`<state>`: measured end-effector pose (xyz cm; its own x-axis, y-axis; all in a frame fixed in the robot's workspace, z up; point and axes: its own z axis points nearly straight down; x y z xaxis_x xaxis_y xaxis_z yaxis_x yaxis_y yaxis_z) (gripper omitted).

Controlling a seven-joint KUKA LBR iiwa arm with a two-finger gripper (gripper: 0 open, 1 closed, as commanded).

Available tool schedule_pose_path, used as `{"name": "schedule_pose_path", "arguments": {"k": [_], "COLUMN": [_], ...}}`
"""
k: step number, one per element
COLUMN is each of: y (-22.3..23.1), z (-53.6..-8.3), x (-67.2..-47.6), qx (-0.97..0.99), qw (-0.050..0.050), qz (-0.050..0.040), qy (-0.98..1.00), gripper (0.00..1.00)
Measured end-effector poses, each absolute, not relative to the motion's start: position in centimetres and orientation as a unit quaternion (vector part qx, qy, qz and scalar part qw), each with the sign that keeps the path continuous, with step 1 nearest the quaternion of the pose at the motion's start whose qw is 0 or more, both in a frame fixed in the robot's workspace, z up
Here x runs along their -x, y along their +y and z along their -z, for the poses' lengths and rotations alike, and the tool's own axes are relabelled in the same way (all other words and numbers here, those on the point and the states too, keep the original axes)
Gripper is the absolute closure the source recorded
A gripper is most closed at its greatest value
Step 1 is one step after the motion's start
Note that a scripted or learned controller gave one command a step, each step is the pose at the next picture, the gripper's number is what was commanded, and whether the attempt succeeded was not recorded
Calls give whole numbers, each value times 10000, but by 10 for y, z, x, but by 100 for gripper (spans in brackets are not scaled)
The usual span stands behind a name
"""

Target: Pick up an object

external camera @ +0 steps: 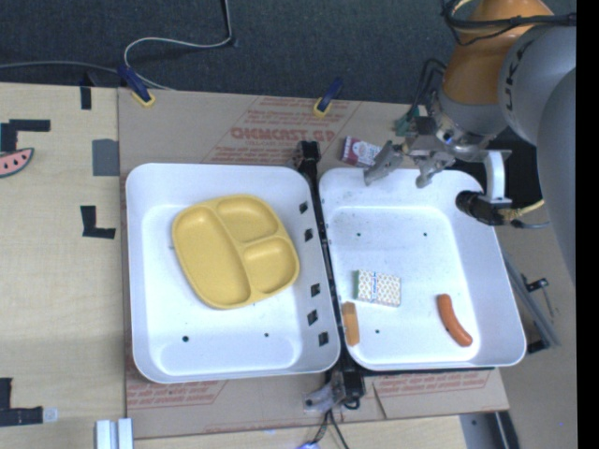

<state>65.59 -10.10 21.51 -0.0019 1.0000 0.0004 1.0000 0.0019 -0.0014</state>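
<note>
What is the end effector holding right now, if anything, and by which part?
Nothing. The end effector hangs open over the far edge of the right bin, with no object between its fingers.

**What the view hides or cuts off**

The arm (524, 54) runs out of frame at 2 o'clock. A small packet (359, 150) beyond the right bin's (487, 251) far rim carries print too small to read. At 9 o'clock, a pink shape (13, 162) is clipped by the edge. The checked sachet's (378, 287) pattern is blurred.
</note>
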Motion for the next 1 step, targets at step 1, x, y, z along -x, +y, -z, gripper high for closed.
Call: {"name": "schedule_pose_path", "arguments": {"k": [1], "y": [-126], "z": [-86], "x": [-669], "qx": [7066], "qw": [-12], "qz": [1], "qy": [-7076], "gripper": [0]}}
